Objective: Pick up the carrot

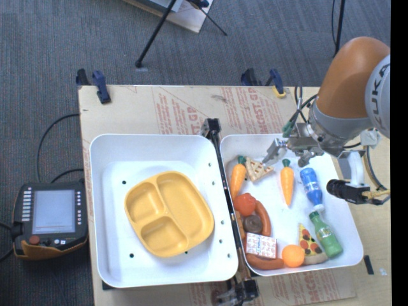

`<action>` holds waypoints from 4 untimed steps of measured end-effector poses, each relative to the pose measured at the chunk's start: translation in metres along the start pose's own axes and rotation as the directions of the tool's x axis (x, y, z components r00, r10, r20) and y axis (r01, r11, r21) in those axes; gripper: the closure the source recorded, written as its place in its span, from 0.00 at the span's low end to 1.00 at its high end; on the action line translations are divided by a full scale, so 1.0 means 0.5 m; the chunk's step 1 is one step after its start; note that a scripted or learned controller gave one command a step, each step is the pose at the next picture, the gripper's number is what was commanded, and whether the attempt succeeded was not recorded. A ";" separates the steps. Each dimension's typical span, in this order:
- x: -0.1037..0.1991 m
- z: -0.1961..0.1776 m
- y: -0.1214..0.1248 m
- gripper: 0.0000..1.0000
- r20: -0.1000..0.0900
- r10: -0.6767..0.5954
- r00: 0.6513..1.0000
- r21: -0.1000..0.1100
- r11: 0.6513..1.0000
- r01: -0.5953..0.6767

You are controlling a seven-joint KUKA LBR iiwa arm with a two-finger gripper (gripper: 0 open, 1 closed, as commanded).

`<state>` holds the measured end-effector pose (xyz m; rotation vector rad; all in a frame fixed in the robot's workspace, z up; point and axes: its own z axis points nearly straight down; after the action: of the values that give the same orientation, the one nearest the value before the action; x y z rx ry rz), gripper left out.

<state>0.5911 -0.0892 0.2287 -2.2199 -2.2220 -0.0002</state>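
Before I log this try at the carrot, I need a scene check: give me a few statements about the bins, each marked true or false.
1. The yellow plate lies in the left bin. True.
2. Two carrots lie in the right bin. True: one carrot mid-bin, another by its left wall.
3. The blue bottle lies on the plate. False: it is in the right bin.
4. The gripper is above the left bin. False: it is above the right bin's far side.

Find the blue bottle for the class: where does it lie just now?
The blue bottle lies in the right bin, between a carrot on its left and the green bottle below.
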 end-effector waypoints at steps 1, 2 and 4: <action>-0.064 0.262 -0.008 0.00 -0.001 0.285 0.959 0.004 0.959 -0.285; -0.065 0.242 -0.007 1.00 -0.003 0.288 0.958 0.005 0.958 -0.288; 0.012 0.283 -0.129 0.00 0.000 0.301 0.954 0.002 0.954 -0.301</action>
<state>0.5264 -0.0832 0.0872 -2.5306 -1.8571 0.0019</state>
